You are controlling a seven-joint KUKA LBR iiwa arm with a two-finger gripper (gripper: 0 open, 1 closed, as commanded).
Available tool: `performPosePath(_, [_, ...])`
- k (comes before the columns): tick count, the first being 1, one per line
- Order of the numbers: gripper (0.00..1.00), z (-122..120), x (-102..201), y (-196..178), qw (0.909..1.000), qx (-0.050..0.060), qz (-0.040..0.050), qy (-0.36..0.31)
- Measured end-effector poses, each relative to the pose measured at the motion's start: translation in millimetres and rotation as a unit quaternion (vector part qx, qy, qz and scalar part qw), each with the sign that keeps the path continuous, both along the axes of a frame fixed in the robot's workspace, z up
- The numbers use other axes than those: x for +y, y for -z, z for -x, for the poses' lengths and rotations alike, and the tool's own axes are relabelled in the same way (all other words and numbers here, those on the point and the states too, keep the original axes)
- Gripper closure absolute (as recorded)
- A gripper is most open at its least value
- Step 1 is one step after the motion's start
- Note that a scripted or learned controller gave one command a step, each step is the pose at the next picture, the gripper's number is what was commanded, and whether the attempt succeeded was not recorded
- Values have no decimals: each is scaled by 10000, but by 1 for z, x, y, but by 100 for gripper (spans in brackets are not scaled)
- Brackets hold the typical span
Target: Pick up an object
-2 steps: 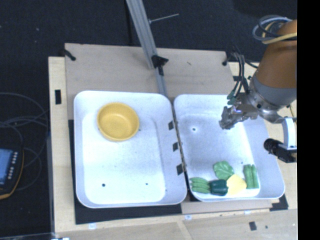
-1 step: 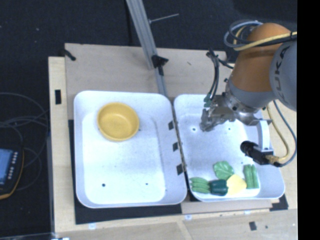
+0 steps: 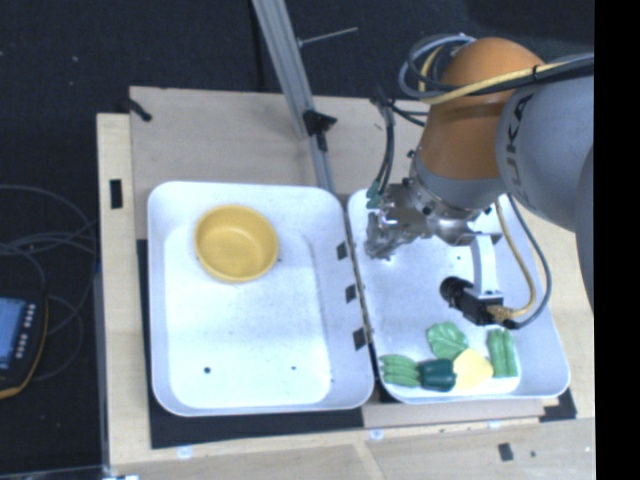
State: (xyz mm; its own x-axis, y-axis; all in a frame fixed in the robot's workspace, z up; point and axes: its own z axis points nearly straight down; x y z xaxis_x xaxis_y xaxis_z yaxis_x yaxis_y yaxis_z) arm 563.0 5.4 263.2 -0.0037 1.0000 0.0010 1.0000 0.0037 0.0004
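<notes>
One yellow bowl (image 3: 236, 243) sits alone in the left bin (image 3: 180, 368). In the right bin (image 3: 540, 378), five small pieces cluster at the near edge: three green vegetables (image 3: 447, 338), one dark one (image 3: 436, 373), one yellow (image 3: 472, 370). The tool (image 3: 381, 240) hovers over that bin's far-left part; its state cannot be told.

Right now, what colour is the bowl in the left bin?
Yellow: the bowl shows plainly in the camera view.
</notes>
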Motion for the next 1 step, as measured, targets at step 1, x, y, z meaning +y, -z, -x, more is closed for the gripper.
performPosePath(1, [100,-1,58,4,10000,4,-1,-6])
